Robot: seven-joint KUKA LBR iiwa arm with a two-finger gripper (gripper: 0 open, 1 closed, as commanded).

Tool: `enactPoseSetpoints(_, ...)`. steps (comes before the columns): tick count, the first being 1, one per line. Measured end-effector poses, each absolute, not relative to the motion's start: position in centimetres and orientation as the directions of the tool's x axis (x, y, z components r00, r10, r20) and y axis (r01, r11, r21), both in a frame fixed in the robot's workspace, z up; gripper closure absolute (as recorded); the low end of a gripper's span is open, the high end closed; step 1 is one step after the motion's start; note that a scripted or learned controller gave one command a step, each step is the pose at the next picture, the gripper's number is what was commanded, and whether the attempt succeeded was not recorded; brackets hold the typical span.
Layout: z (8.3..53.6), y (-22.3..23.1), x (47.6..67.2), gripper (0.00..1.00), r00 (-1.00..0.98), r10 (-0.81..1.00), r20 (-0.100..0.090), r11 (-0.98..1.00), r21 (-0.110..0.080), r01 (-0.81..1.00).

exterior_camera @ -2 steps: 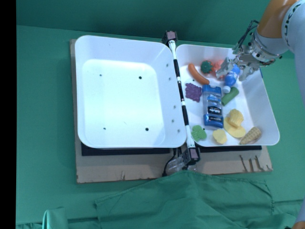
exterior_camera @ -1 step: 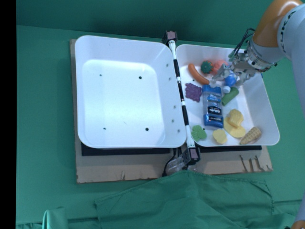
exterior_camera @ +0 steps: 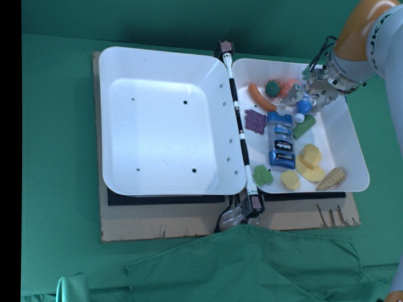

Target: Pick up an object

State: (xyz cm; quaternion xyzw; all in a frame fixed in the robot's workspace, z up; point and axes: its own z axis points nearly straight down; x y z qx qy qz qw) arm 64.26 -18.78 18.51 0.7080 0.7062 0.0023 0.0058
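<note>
Nearest the viewer, along the bottom of the frame, lies rumpled green cloth (exterior_camera: 252,266) over the tabletop (exterior_camera: 56,137). Above it, two shallow white bins sit side by side on a brown board (exterior_camera: 104,225). The left bin (exterior_camera: 110,61) holds nothing but a few dark dots.

The right bin (exterior_camera: 359,168) is crowded with small toys. At its lower edge — a corn cob (exterior_camera: 332,178), yellow pieces (exterior_camera: 310,162) and a green leafy piece (exterior_camera: 262,175). Mid-bin stands a blue packet (exterior_camera: 281,140), with a purple grape cluster (exterior_camera: 255,121) to its left and a green cylinder (exterior_camera: 303,126) to its right. Farther up are a sausage (exterior_camera: 261,97) and a broccoli floret (exterior_camera: 272,88).

In the upper right, the grey arm (exterior_camera: 378,33) reaches down and its tool (exterior_camera: 303,99) sits low among the toys near a small blue-and-white object (exterior_camera: 303,105). Whether the tool is released or clenched cannot be told.

This looks like the grasp step — next, closing firmly on one toy and lifting straight up, clear of its neighbours.
</note>
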Motion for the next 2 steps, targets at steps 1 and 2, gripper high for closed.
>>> enactPoseSetpoints(1,18.3,-18.8,68.6,0.00,0.004,1.000,0.006,-0.004,-0.036,0.999)
enactPoseSetpoints(2,19.6,-18.9,68.5,1.00,0.007,1.000,0.003,-0.007,-0.031,0.999)
